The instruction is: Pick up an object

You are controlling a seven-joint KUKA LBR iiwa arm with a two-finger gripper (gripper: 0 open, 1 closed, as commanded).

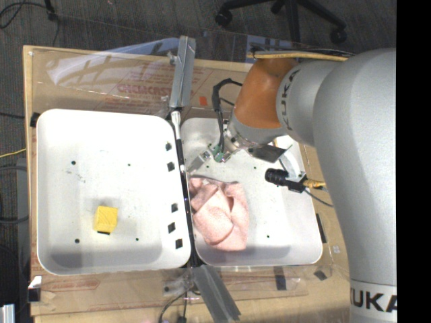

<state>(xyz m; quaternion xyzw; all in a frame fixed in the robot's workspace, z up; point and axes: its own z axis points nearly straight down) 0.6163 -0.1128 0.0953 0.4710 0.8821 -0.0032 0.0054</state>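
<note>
Pink cloth (pixel 219 214), crumpled in a loose heap in the right bin (pixel 296 244), close against that bin's left wall and nearer its front edge than its back. Looks soft, light and limp, so likely to sag and trail once lifted rather than keep its shape. Not fragile and not slippery. Best taken at a raised fold near the middle of the heap, where a pinch can gather a few layers; a bite at a flat edge would probably catch too little and slide off. No need for care over crushing.

Yellow block (pixel 106 219), small, alone in the left bin (pixel 101 147) toward its front left corner. Probably light too, perhaps spongy, though hard to say at this size. Would call for a squarer grip across two opposite sides.

Gripper (pixel 217 153) low in the right bin's back left corner, just beyond the cloth's far edge and apart from it. Whether open or closed, impossible to tell from this angle; nothing seen held.

Writing: "KUKA" in dark letters on the grey arm (pixel 363 147), readable low at its base and again, partly, beside the orange band. Faint red print on the clear sheet (pixel 121 79) behind the bins, too washed out to read.
</note>
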